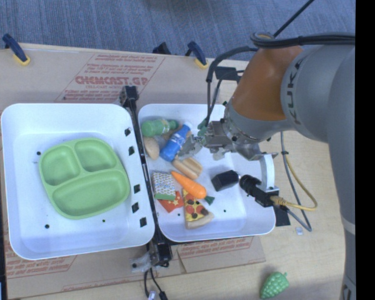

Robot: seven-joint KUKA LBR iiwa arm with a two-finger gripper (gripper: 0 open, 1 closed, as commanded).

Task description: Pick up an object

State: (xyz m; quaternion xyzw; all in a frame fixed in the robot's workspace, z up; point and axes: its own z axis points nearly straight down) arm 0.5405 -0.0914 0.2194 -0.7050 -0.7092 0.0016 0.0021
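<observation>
My arm [312,86] is grey and rounded, an orange band at ten o'clock, black cables looping above it.

- Light is bright and even, falling from overhead, with no hard-edged shadows anywhere
- The two white bins [25,230] read close to overexposed; their floors lose surface detail, and soft glare runs along the raised rims
- Only faint, short shadows sit under the green divided plate [84,177] and the small items in the right bin [237,220]
- The arm [300,86] casts a diffuse, darker patch over the right bin's upper part
- A broad soft highlight shows on the orange band [265,83]
- Sharpness is moderate; the printing on the cardboard [112,80] is legible but soft, and small toys look slightly smeared
- Corners darken a little toward the blue carpet [81,11]
</observation>
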